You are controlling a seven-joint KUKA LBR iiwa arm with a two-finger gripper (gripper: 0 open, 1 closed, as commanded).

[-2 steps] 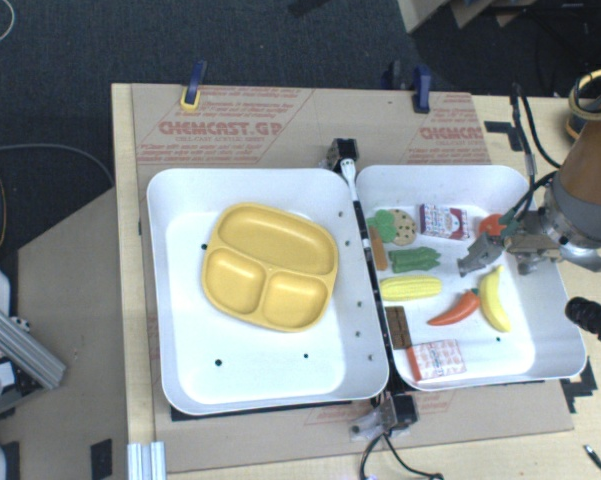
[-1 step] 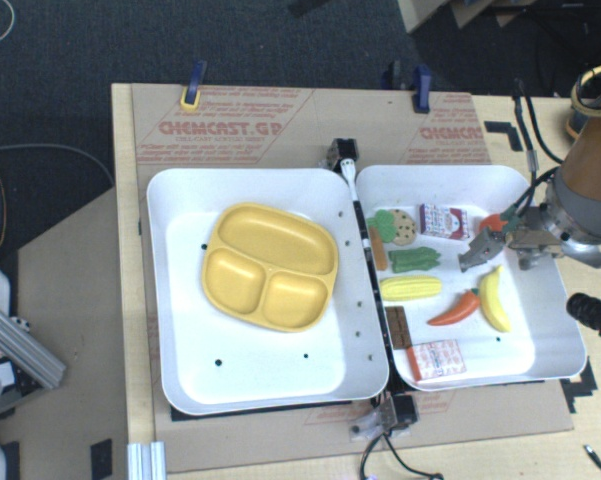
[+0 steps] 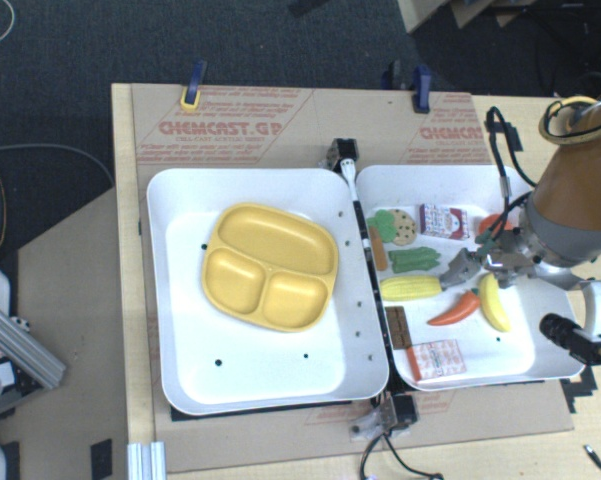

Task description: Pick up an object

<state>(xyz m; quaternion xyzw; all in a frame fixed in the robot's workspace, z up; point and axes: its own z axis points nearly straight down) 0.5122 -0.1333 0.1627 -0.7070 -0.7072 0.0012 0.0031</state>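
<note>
Right now I'm hovering my gripper (image 3: 472,268) low over the right bin (image 3: 460,378), w/ my arm (image 3: 575,183) coming in from the right. I'm looking at my jaws and they seem parted, one dark finger poking left toward the corn cob (image 3: 410,288), nothing clamped between them. Targets are lying close: an orange chili pepper (image 3: 456,310) just below my fingertips, a banana (image 3: 494,306) beside it, a green veg piece (image 3: 414,260) up-left. A cookie (image 3: 404,228) and a small printed packet (image 3: 444,221) are sitting nearer the far wall; another packet (image 3: 437,358) near the front.

I'm judging the pepper as the best pick, being closest. Doing it well means straddling its narrow width, not its length, dropping straight down so I'm not nudging the banana, and closing only once both fingers are flanking it. The left bin (image 3: 180,298) w/ the yellow divided plate (image 3: 268,266) isn't my concern.
</note>
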